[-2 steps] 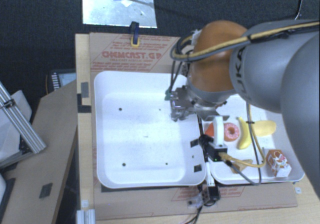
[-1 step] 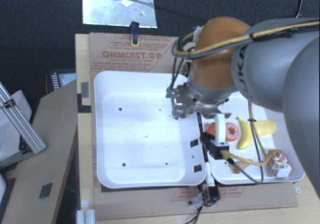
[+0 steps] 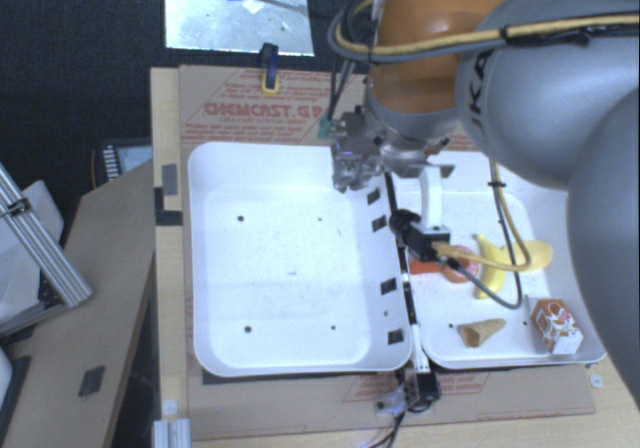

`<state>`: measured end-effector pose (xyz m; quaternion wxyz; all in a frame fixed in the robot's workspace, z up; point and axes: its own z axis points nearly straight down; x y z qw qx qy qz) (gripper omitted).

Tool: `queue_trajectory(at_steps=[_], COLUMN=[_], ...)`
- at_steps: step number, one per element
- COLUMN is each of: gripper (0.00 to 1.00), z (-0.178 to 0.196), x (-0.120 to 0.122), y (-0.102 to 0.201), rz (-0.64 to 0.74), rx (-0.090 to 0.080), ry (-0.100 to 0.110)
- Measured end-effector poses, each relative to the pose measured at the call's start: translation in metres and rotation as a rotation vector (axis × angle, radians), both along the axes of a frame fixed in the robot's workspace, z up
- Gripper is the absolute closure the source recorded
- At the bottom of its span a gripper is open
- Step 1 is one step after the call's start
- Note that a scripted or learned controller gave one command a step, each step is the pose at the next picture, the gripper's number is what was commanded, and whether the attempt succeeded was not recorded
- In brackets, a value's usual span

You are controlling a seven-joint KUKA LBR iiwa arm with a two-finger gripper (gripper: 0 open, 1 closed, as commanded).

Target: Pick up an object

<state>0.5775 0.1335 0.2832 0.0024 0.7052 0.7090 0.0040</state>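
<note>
Objects for picking lie in the right bin (image 3: 500,361): a yellow banana (image 3: 515,258) near the far middle, a reddish-orange piece (image 3: 452,269) just beside it toward the divider, a tan cone-shaped piece (image 3: 481,332) near the front, and a small red-and-white carton (image 3: 557,326) at the front right corner. None of them is lifted; all rest on the bin floor. The left bin (image 3: 280,276) sits alongside, touching the right one along a dark-marked seam.

The arm reaches in from the right, its broad grey link crossing the upper right and its orange band (image 3: 430,11) bulging above the wrist, with yellow cabling looped around it. The wrist points down near the far end of the seam between the bins. The pincer (image 3: 352,174) hangs there over the far rim of the left bin; whether it is parted or closed I cannot tell, and nothing is seen in it.

Both bins stand on a brown board (image 3: 250,111) on the table, printed in red "CHEMCAST".
</note>
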Motion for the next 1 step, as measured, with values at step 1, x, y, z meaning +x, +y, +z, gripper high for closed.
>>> queue_trajectory(at_steps=[1], gripper=[0.00], z=[-0.0035], x=[-0.0022], y=[-0.0014], rz=[-0.003], rx=[-0.002], ry=[0.008])
